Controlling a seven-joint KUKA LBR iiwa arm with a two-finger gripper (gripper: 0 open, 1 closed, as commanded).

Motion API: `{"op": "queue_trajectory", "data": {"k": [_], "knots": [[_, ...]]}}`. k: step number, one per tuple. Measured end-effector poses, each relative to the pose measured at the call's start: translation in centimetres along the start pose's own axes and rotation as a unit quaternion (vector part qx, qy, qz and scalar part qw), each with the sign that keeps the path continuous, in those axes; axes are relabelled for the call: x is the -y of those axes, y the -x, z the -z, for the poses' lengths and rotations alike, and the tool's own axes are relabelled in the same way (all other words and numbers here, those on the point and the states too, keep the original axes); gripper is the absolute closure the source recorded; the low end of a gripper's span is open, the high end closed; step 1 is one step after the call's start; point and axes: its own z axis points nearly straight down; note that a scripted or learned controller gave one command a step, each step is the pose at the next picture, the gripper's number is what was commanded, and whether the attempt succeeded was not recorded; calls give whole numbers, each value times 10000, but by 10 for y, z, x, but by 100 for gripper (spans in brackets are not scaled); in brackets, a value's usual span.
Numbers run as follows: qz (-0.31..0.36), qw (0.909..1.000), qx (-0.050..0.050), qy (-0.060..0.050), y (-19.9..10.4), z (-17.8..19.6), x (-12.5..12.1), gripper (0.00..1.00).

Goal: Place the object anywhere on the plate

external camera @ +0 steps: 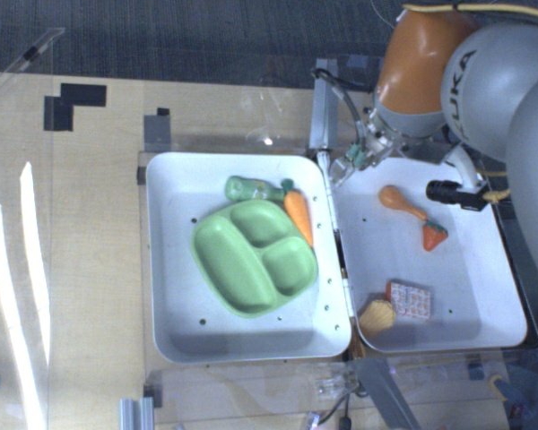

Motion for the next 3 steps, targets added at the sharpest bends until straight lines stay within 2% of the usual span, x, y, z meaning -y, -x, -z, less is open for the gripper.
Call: {"op": "queue_trajectory", "data": {"k": [1,2,3], "knots": [[277,9996,0,6,-31,34,4,100],[837,9965,1,7,-8,1,-4,100],[780,9970,-1,11,-56,44,-3,100]]}}
